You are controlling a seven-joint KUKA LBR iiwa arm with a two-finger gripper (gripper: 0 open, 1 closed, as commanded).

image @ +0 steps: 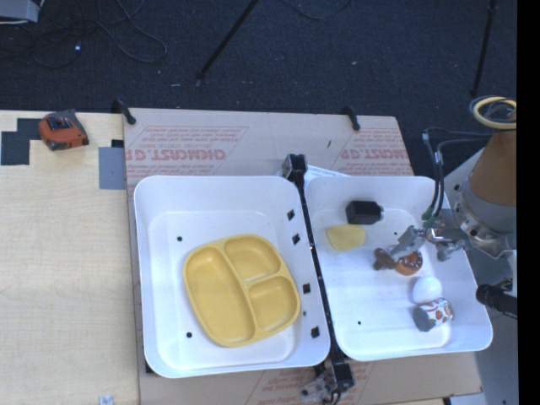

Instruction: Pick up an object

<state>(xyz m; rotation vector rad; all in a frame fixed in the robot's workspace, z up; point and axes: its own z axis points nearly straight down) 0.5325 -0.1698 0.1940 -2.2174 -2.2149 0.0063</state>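
The right bin holds several small objects. A black block lies near its far side, with a pale yellow piece just in front of it. A brown and orange object lies toward the right wall. A white ball and a grey, red and white object sit nearer the front right corner. My gripper reaches in from the right and hangs low, right over the brown and orange object, touching or nearly touching it.
The left bin holds a yellow divided plate. A black divider runs between the two bins. An orange tape measure lies on the wooden bench at the far left. The arm's body stands over the right bin's right edge.
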